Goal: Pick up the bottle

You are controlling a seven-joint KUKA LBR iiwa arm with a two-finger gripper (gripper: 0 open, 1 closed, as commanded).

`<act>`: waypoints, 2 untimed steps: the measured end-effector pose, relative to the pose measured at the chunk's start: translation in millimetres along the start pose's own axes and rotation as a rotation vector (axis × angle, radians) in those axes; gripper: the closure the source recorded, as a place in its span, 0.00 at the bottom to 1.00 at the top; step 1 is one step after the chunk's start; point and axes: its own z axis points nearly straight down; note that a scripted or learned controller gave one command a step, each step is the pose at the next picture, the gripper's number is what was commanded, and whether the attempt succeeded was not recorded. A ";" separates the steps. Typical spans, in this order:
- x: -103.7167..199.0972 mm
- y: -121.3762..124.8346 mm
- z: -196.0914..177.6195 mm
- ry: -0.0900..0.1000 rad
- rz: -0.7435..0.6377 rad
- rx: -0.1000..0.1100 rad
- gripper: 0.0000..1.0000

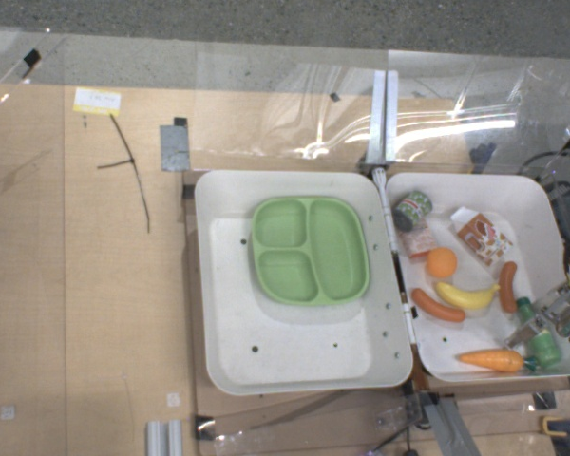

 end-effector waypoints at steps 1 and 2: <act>-2.0 1.0 -2.3 -0.008 -0.259 -0.002 0.00; -2.3 1.5 -2.7 -0.009 -0.334 -0.002 0.00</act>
